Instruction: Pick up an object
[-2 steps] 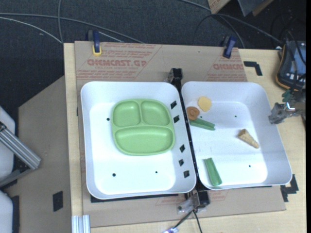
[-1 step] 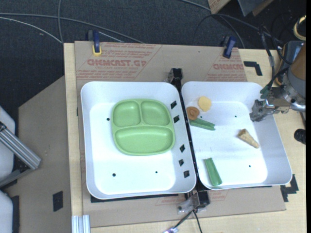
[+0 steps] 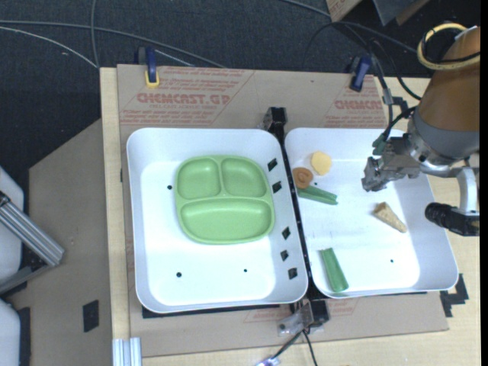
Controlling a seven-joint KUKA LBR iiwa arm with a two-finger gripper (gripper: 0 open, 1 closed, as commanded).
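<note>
Objects: several small items lie in the right bin (image 3: 427, 277).
Wedge: a tan wedge-shaped piece (image 3: 390, 217) lies toward the right side, below the gripper (image 3: 375, 180).
Green pieces: one green stick (image 3: 333, 269) near the front edge, a thinner one (image 3: 318, 196) near the divider.
Round pieces: a yellow one (image 3: 321, 162) and an orange one (image 3: 303, 177), just beside each other.
Gripper: hangs above the bin's upper right part; how far it is open cannot be told, and nothing is seen in it.
Left bin (image 3: 152, 277): bears a green divided tray (image 3: 225, 200).

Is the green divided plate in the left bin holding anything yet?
Empty. All three sections of the plate show bare green.
</note>
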